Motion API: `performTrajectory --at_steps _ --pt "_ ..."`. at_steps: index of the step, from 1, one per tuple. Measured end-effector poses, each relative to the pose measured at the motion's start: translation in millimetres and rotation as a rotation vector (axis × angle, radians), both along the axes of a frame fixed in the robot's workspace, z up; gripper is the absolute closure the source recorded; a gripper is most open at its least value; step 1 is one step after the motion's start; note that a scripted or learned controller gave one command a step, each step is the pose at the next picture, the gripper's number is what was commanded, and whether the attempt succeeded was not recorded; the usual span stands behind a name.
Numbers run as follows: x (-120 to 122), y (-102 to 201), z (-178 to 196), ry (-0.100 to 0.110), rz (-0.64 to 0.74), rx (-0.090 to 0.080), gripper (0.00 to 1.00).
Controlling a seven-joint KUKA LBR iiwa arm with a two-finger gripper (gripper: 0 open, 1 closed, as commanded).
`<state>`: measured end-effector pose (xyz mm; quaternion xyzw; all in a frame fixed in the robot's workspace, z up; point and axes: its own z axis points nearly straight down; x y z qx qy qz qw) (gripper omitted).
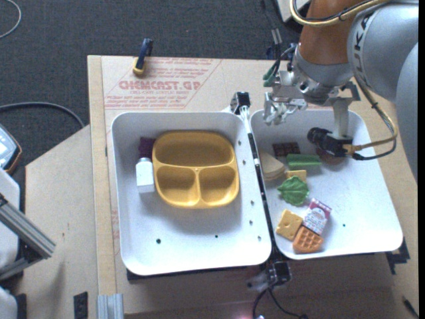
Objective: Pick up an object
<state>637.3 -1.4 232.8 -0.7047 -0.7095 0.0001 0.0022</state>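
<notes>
Reaching in from the right, the grey arm (392, 38) with its orange band is seen above the far end of the right bin (372, 205), its pincer (277, 115) hanging near the bin's far left corner with nothing visible between the fingers. Whether those fingers are apart or together cannot be told from this angle. Toy food is gathered along the right bin's left side: a brown chocolate piece (286, 149), a green pod (304, 159), a tan wedge (271, 167), a green leafy piece (293, 191), a yellow cheese slice (288, 224), a waffle (307, 240) and a small pink-and-white carton (317, 217). A yellow divided plate (195, 168) is held in the left bin (186, 244), with a small white bottle (145, 175) just beside its left edge. Both bins are carried side by side on the surface (166, 82).
</notes>
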Motion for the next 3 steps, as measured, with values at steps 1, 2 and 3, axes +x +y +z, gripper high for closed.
performTrajectory --at_steps 1,2,3 --pt "-7.8 55.8 -17.7 0.002 0.000 -0.001 1.00" --pt "-9.3 63.8 1.0 -0.007 -0.004 -0.002 1.00" --pt "-12.1 49.7 -13.6 0.001 -0.008 -0.003 1.00"
